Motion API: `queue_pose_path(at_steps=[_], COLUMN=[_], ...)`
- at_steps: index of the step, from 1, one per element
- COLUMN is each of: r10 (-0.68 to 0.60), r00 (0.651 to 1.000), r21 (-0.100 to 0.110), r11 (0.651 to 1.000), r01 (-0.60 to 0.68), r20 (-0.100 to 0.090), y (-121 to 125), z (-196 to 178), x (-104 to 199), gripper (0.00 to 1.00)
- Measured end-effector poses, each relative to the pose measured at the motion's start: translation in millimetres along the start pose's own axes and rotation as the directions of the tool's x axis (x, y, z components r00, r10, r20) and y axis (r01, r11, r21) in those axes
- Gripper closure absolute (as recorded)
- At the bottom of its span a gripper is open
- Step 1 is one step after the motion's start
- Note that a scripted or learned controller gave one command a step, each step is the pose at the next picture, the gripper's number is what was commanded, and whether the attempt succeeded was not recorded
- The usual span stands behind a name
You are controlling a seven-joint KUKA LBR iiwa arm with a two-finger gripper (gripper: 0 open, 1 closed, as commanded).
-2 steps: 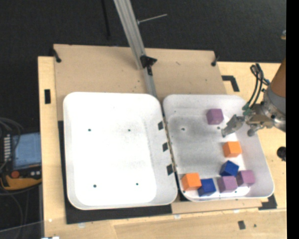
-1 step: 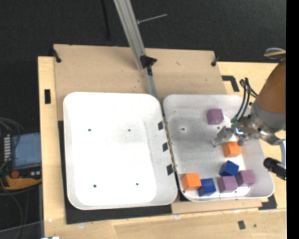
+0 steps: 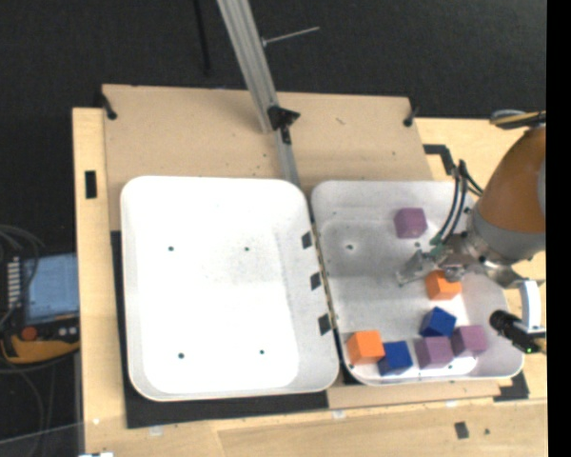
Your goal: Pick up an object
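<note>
Along the lower edge of the right bin (image 3: 335,208), toward the bottom right of the frame, several blocks cluster: an orange cube (image 3: 365,346), a blue cube (image 3: 395,358) touching it, then a purple cube (image 3: 434,351) and a second purple cube (image 3: 472,339) at the corner. Just above these sits another blue cube (image 3: 439,322). Higher, at mid right, a small orange block (image 3: 444,285) lies directly beneath the jaws (image 3: 428,267), touching or nearly touching the tips; whether it sits between them cannot be told, nor how far they are parted. The grey and orange arm (image 3: 514,198) comes in from the right edge. Farther up, a lone purple cube (image 3: 410,222) rests apart. On the bench (image 3: 257,131), the left bin (image 3: 133,255) fills the frame's centre left.
</note>
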State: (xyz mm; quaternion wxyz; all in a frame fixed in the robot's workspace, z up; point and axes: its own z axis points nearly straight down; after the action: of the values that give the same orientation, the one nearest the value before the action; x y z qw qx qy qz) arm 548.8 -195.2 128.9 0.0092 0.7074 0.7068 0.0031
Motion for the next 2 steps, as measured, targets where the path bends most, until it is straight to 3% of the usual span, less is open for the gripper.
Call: queue_pose_path(at_steps=[1, 2], r10=[0.008, -0.003], r00=[1.000, 1.000], r21=[-0.007, 0.011], r11=[1.000, 1.000], r01=[-0.008, 0.003], r20=[0.003, -0.007], y=[2, -2], z=[-10, -57], x=[-2, 0], gripper=[1.00, 1.00])
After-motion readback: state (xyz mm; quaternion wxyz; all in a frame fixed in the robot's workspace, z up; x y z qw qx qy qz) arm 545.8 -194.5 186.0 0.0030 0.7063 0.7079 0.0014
